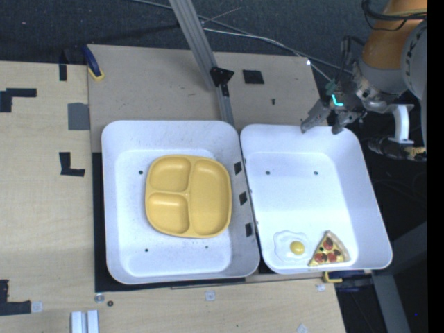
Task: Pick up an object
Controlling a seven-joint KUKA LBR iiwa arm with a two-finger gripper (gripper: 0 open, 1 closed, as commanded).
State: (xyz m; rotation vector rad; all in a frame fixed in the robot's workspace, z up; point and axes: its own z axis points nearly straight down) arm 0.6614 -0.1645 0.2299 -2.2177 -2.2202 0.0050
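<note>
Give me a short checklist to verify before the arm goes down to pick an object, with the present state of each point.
1. Targets visible: ok, fried egg and pizza slice lie in the right bin.
2. Targets apart: ok, a narrow gap shows.
3. Hand over a target: not ok, it hangs at the bin's far rim.
4. Hand free of load: ok, nothing between its fingers.
5. Yellow plate: ok, in the left bin, away from the path.

Grey arm (416,54) with a broad orange band above the wrist. Dark two-finger gripper (322,122), small teal light on its body, black cable looping near the band.
</note>
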